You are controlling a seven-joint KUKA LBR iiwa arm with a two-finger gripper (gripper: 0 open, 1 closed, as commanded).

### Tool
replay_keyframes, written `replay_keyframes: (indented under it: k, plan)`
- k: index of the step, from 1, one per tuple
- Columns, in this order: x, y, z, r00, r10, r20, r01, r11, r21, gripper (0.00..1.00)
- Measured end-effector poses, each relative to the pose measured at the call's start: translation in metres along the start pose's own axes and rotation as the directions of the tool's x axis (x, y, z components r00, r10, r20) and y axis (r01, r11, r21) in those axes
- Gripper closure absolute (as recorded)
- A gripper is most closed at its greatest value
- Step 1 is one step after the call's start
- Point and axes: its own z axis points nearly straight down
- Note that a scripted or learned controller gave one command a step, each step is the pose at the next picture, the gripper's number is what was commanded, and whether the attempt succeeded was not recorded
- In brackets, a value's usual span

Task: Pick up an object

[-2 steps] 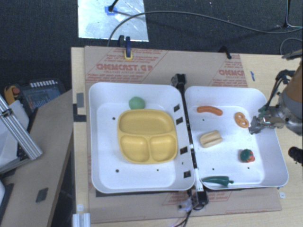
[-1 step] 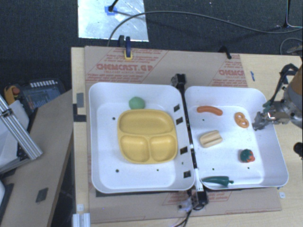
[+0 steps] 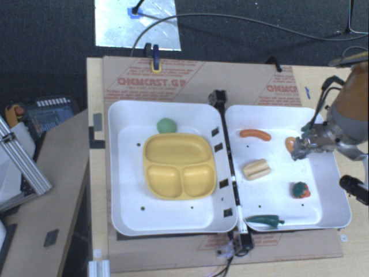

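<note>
Presently, right bin (image 3: pixel 323 212): the gripper (image 3: pixel 300 150) is low over the bin's far right part, at a small orange object (image 3: pixel 290 143) that lies at its tips; whether it has closed on that piece, or merely touches it, cannot be told from this slanted view, for the tips are a dark blur against the orange.

Other contents of the same bin: an orange sausage-shaped piece (image 3: pixel 255 134) near the back; a tan bread-roll shape (image 3: pixel 256 169) in the middle; a small green and orange item (image 3: pixel 300 190) toward the right front; a dark green pepper-like item (image 3: pixel 264 220) at the front rim.

Left bin (image 3: pixel 124 212): a yellow divided tray (image 3: pixel 177 165) at centre; a green ball (image 3: pixel 166 126) just behind it, touching or nearly so.

Risks, as judged: the orange piece is small and rounded, so a pinch off its middle may squirt it sideways toward the bin wall; a lift begun with the tips merely beside it would come up with nothing.

Surface and room: both bins rest on a brown printed cardboard sheet (image 3: pixel 190 77) over a pale bench; dark carpet beyond, with a shiny metal plate (image 3: pixel 115 16) and trailing cables (image 3: pixel 242 19); a handheld control unit (image 3: pixel 49 115) at the left.
</note>
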Motion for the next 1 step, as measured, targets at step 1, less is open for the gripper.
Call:
replay_keyframes:
  k: [1]
  plan:
    - [0.0524,0.0014,-0.0085,1.0,-0.001,0.0,0.001,1.0,-0.001,1.0]
